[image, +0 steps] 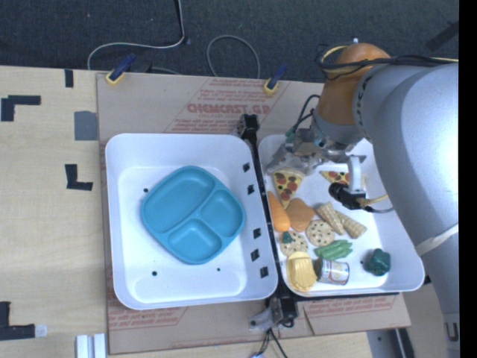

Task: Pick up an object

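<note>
In the camera view the tool [298,149] hung low over the right bin [387,233]; whether it was wide or narrow, I cannot tell. Just below it lay a pizza slice [286,181], triangular, yellow with red dots.

Left bin [119,200]: white. Divided plate [192,213]: sky blue. Right bin [395,267]: white. Pizza slice [287,181]: yellow with red spots. Round cookie [320,233]: tan, dark-speckled. Cracker [352,226]: tan. Bean pod [332,249]: green. Small lump [378,261]: dark green. Can [332,272]: silver with red label. Arm [417,140]: grey, orange band [346,80]. Tabletop [45,222]: pale wood with black marks. Cardboard sheet [216,107]: brown, red print.
</note>
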Controlling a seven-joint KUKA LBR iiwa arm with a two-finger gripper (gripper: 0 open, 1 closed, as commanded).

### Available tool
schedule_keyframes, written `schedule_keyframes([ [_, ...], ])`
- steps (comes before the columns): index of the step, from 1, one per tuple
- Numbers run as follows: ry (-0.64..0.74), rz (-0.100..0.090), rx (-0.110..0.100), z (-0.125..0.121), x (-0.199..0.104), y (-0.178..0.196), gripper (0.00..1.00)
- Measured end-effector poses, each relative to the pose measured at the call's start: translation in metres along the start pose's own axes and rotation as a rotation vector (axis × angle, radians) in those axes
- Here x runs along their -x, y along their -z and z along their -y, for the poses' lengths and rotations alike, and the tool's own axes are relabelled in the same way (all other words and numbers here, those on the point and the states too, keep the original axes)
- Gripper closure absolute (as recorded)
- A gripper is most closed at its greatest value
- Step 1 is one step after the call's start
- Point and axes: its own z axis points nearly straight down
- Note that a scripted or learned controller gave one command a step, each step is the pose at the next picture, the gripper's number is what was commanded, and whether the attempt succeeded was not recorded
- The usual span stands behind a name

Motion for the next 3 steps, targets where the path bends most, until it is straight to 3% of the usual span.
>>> schedule_keyframes([
  [1,-0.002,0.002,0.002,0.044,0.002,0.001,0.00],
  [3,0.000,0.003,-0.008,-0.003,-0.001,0.000,0.00],
])
